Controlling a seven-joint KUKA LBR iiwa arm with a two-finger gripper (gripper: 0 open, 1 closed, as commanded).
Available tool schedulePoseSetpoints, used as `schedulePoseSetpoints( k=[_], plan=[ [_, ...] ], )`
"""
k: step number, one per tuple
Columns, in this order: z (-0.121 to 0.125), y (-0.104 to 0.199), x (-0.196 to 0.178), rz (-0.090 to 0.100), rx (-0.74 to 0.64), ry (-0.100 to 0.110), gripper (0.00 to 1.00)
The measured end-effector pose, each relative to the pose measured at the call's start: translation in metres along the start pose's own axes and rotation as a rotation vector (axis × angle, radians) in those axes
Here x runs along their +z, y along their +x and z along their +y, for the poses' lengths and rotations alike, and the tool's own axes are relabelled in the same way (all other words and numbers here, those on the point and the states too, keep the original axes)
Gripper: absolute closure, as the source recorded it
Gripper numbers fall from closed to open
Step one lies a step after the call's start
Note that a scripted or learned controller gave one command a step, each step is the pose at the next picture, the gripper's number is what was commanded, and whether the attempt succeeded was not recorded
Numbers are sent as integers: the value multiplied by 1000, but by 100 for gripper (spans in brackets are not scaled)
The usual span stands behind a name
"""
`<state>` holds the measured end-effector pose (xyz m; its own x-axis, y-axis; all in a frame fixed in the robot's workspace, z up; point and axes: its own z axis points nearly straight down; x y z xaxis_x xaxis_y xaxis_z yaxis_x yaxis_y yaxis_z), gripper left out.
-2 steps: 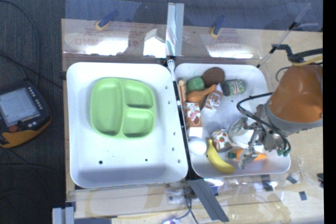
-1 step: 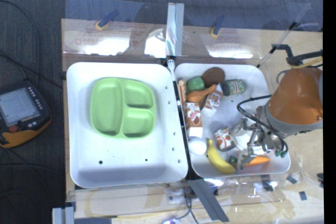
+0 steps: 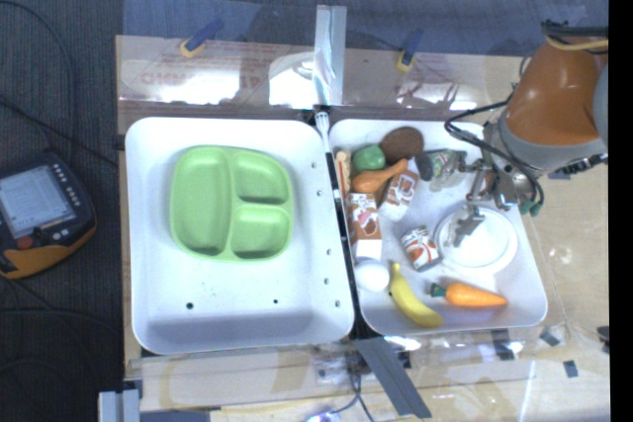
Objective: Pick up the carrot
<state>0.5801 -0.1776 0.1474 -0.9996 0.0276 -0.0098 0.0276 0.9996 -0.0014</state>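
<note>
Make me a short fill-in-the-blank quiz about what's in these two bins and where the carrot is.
1. The green tray lies in the ______ bin.
2. The carrot lies in the right bin, just right of the yellow ______.
3. The tool hangs above a white ______, apart from the carrot.
4. The band above the arm's wrist is ______.

Missing words: left; banana; plate; orange

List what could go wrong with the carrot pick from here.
1. The carrot lies close to the right bin's front wall, so the fingers may hit the wall.
2. The banana lies just beside the carrot's green end and could get nudged or grabbed.
3. The gripper hovers over the clear dish, not the carrot.
</note>
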Motion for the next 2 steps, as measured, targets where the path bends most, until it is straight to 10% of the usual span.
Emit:
schedulePoseSetpoints(
  k=[1, 2],
  plan=[
    [2, 82, 53, 11, 24, -4, 0],
    [-19, 95, 33, 8, 24, 0, 0]
  ],
)
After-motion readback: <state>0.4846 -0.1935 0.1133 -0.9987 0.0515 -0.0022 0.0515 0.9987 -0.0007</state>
